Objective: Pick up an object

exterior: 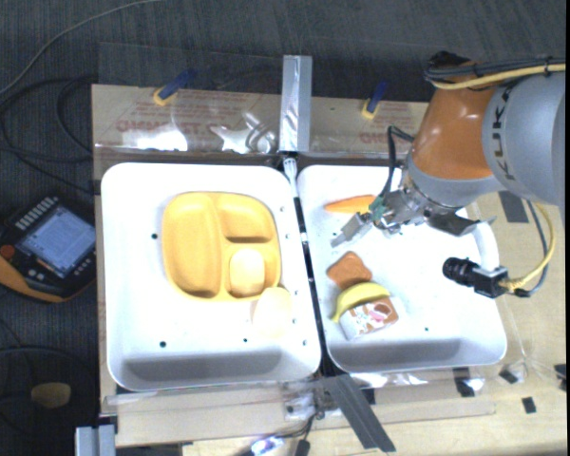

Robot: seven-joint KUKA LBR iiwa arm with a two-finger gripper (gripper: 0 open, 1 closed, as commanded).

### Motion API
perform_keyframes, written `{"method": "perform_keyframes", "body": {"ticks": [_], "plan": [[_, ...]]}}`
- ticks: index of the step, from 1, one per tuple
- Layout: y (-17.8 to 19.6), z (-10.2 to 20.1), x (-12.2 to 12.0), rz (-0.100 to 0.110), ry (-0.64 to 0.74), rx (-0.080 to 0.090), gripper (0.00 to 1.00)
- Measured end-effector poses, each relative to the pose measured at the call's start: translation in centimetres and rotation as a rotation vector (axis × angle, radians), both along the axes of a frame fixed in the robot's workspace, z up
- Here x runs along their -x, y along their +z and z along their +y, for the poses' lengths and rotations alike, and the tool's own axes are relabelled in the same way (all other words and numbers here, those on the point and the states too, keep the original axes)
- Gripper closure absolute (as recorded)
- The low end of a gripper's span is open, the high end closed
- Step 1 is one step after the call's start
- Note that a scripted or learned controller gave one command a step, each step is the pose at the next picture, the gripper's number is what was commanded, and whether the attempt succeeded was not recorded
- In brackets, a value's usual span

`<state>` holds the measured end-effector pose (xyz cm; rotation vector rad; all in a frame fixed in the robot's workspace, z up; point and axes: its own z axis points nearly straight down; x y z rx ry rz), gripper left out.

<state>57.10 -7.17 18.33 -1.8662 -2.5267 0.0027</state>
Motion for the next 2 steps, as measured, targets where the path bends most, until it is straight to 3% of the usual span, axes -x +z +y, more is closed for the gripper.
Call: {"method": "perform_keyframes", "body": {"ticks": [1,2], "plan": [[-9.4,-3.7,2.9,-0.011,0.207,0.001,0.0],[-8.4,-3.7,2.7,-0.014,0.206,0.0,1.0]]}}
